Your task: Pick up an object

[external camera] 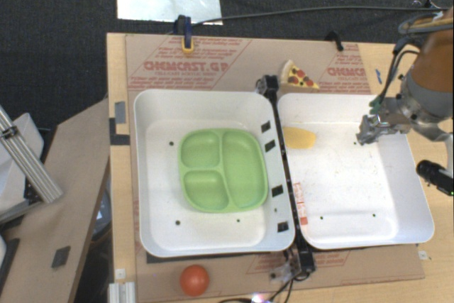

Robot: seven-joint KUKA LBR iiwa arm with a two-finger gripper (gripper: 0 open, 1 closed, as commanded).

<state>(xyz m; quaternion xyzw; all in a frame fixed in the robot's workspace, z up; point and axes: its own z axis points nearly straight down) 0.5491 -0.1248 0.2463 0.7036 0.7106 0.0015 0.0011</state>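
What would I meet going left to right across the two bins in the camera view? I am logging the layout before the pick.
Left bin → green divided plate → right bin → yellow piece → gripper.

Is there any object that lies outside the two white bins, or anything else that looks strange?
Yes. A toy pizza slice lies on the board behind the bins, and an orange-red ball sits on the bench in front of the left bin. Inside the bins, the green divided plate and a yellow piece look normal.
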